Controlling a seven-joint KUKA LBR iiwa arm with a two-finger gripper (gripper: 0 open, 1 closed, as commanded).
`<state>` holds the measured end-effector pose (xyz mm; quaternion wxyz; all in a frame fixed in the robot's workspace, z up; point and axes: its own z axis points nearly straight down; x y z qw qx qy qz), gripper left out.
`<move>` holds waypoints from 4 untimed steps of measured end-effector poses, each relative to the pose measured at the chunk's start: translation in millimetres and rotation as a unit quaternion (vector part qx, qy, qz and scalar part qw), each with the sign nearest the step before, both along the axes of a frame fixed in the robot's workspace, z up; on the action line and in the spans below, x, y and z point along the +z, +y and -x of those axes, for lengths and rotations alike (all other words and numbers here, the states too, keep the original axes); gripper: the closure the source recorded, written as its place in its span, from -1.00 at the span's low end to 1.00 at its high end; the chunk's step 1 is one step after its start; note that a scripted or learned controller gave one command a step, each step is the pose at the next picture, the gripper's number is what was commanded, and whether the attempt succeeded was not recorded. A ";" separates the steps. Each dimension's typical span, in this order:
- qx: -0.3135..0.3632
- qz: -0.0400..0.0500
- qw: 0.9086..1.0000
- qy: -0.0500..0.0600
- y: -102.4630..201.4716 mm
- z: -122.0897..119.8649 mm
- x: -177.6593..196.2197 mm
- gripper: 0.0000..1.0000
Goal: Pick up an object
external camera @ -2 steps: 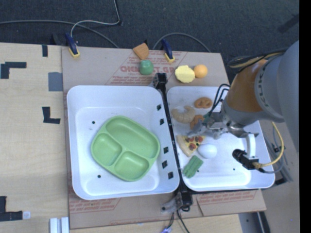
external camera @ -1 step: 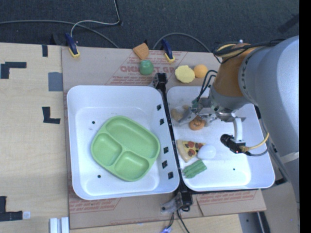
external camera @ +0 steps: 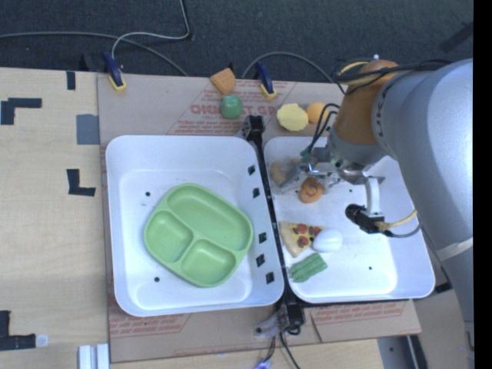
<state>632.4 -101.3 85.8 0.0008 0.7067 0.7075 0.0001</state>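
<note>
Lower edge of frame: a tangle of cables (external camera: 278, 330) below the seam between the 2 bins, partly cut off.

Left bin (external camera: 131, 167): 1 green divided plate (external camera: 198, 234) with 3 compartments, lying flat at the centre.

Right bin (external camera: 400, 275): green ridged piece (external camera: 308, 268) low and left, near the divider. Just above it a pizza slice toy (external camera: 298, 237), with a white egg-like object (external camera: 328, 241) touching its right edge. Further up, a small brown round object (external camera: 310, 192), doughnut-like, detail blurred. A greyish item (external camera: 280, 173) to its upper left is too dim to identify.

Gripper (external camera: 317, 177) sits right over the brown object, in the upper middle of the right bin. Fingers merge with cabling and the object; cannot tell how far apart they are or whether anything is held. Arm (external camera: 430, 129) fills the right side, hiding that bin's upper right corner.

Beyond the bins, on the cardboard (external camera: 154, 106): yellow lemon-like toy (external camera: 292, 117), orange ball (external camera: 316, 112) partly behind the arm's cables, green ball (external camera: 231, 107), orange wedge (external camera: 224, 80), 2 blue clamps (external camera: 115, 73).
</note>
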 end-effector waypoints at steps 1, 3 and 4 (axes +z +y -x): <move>0.000 0.000 1.000 0.000 4.6 -28.4 -0.3 -1.00; 0.000 0.000 1.000 -0.001 2.9 -10.2 -0.1 -1.00; 0.000 0.000 1.000 -0.001 0.0 0.6 0.2 -1.00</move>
